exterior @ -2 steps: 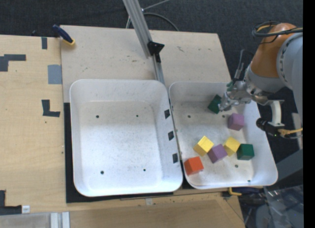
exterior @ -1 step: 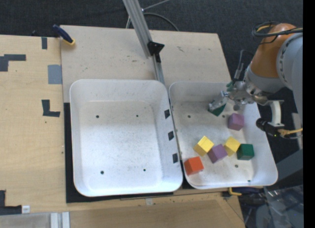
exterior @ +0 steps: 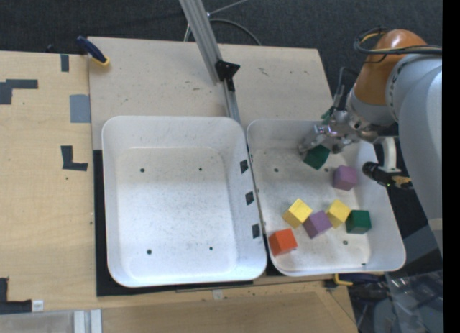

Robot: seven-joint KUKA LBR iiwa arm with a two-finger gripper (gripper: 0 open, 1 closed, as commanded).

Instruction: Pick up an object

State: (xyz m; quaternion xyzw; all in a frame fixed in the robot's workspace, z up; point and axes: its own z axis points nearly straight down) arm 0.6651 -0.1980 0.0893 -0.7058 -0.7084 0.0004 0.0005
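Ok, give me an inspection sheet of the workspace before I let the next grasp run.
Surface: two white bins side by side, left bin and right bin, on a bench.
Job's things: in the right bin, dark green block under the end effector; light purple block; two yellow blocks; purple block; green block; orange block.
Clutter: blue and yellow clamp on the bench.
Grippers: end effector low over the dark green block; grasp unclear.
Cables: black cable behind the bench.
Surroundings: slanted metal pole, dark floor.
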